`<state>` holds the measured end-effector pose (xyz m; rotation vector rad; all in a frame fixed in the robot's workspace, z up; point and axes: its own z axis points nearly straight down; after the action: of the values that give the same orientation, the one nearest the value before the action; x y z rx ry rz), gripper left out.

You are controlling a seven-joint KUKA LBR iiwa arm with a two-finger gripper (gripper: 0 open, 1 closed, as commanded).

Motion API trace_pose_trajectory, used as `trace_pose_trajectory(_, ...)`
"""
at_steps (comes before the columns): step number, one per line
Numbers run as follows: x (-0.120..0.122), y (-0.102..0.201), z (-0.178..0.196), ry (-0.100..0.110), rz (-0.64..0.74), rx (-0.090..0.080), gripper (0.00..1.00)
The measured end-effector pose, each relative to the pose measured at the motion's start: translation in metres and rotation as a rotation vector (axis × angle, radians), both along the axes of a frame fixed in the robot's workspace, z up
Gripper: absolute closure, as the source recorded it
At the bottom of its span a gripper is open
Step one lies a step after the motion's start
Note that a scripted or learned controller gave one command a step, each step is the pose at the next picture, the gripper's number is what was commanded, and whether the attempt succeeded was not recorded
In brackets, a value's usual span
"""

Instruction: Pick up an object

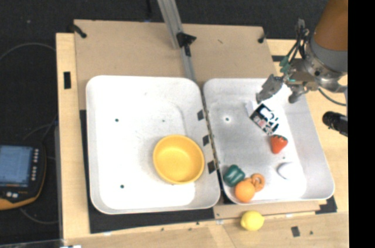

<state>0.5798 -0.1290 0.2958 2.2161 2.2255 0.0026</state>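
A tan bench on dark floor bears two white bins. The gripper (265,105) hangs over the right bin (234,101), fingers spread, a black-and-white card (265,118) just beneath them, its long axis slanting down-right; its print is unreadable. A strawberry (278,143) lies just below.

You've got a lemon (252,220) sitting on the desk (146,53) at 5 o'clock, just outside the bins, plus a handheld pendant (20,175) way out at 8 o'clock.
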Motion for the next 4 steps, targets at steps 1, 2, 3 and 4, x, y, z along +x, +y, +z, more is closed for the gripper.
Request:
trace_pose_trajectory(1,0.000,0.000,0.000,0.000,-0.001,0.000,0.00)
trace_pose_trajectory(2,0.002,0.007,-0.047,0.005,-0.004,-0.003,0.00)
trace_pose_trajectory(3,0.006,0.014,-0.098,0.006,-0.006,-0.002,0.00)
trace_pose_trajectory(4,0.005,0.020,-0.158,0.007,-0.007,-0.002,0.00)
